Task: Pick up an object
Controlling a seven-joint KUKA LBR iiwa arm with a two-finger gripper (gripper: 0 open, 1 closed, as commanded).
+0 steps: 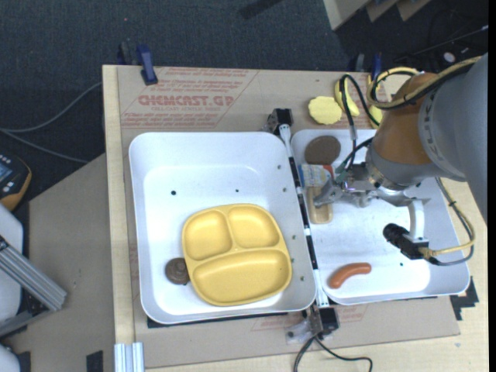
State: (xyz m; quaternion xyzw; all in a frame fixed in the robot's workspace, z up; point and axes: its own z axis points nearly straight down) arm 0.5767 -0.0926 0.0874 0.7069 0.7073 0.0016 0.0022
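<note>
camera view: arm low over the right bin's near-left corner

left bin (147, 169) holds a yellow divided plate (235, 252) and a brown disc (177, 270) at its lower-left edge. right bin (442, 281): brown round piece (322, 149) top left, gripper (325, 200) by the dividing edge, grip unclear, sausage (349, 274) near the front edge amid open floor.

Grey arm (434, 122) (orange band above wrist) reaches in, bent downward.

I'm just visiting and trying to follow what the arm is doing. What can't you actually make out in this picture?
- Gripper: the arm's wrist covers it from above, so its fingers are unclear.
- Small items by the right bin's left wall: partly under the gripper, too blurred to name.
- Brown round piece: partly tucked behind the yellow tray.
</note>
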